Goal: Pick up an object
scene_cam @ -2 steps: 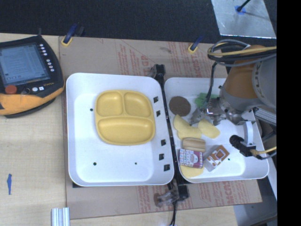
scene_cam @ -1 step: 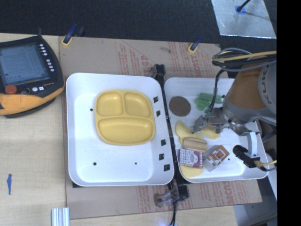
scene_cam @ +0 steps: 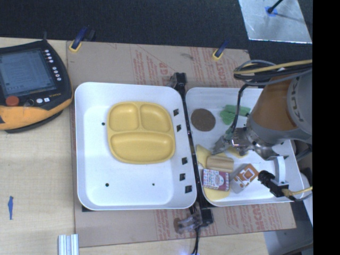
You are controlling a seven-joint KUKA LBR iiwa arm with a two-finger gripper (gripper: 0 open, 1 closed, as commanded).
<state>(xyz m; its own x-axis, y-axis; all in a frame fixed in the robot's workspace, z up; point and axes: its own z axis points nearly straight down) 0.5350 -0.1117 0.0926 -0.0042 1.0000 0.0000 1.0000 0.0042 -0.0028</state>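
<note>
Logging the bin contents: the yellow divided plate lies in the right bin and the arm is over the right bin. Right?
Not quite. The camera view shows the yellow plate in the left bin, not the right one. The arm is indeed over the right bin.

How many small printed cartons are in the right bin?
2. A pink carton lies near the right bin's front left, and an orange-brown carton lies just to its right. The arm may hide others.

Arm (scene_cam: 297,108): your robot's body is grey, rounded.
Band (scene_cam: 273,108): broad, orange, above the wrist.
Cables (scene_cam: 255,68): black and yellow loops.
</note>
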